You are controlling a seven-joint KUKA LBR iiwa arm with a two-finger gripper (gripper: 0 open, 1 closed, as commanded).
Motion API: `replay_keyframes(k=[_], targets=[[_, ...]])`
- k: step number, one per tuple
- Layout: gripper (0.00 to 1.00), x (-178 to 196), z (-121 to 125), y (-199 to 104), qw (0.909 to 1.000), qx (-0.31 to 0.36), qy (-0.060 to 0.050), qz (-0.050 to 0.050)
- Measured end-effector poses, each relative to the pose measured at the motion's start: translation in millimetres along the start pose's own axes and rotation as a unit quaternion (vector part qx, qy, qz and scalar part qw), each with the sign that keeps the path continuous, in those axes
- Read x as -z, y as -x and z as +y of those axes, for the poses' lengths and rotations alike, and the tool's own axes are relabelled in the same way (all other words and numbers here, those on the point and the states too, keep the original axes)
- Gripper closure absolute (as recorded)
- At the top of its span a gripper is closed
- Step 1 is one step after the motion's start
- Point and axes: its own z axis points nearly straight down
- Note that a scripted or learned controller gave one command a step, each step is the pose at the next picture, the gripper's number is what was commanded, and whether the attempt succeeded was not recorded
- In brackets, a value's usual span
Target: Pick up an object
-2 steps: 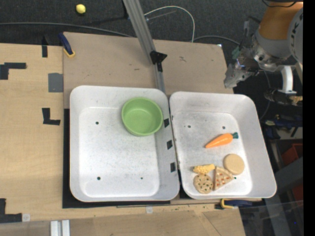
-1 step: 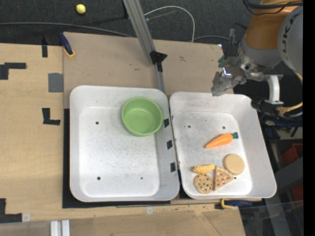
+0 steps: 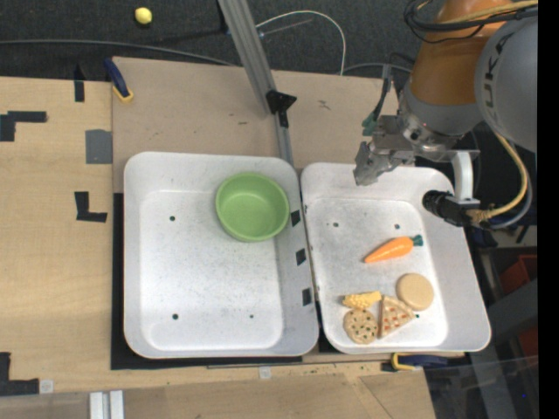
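Two white bins [image 3: 140,234] [image 3: 463,312]. One green bowl [image 3: 251,206]. One carrot [image 3: 390,250]. One corn piece [image 3: 362,300]. One round cookie [image 3: 359,326]. One pizza slice [image 3: 393,315]. One tan disc [image 3: 415,291]. One yellow ball [image 3: 143,15].

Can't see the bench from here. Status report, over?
Gripper above right bin's far rim, holding nothing. Carrot and other toy foods lie loose at bin's near end. Path unobstructed.

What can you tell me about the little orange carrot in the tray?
The carrot looks like a small plastic toy: smooth bright orange body, tapering to a point on its left end, with a short dark green stub on its right end. It lies flat, slightly tilted, in the middle of the right bin, on the speckled white floor. Nothing touches it; the round tan biscuit sits just below it, apart.
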Motion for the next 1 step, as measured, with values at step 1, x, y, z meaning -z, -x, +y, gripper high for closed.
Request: replay_keyframes(k=[1], targets=[[1.0,0.3,-25.1,-44.7,1.0,0.0,0.0,0.0]])
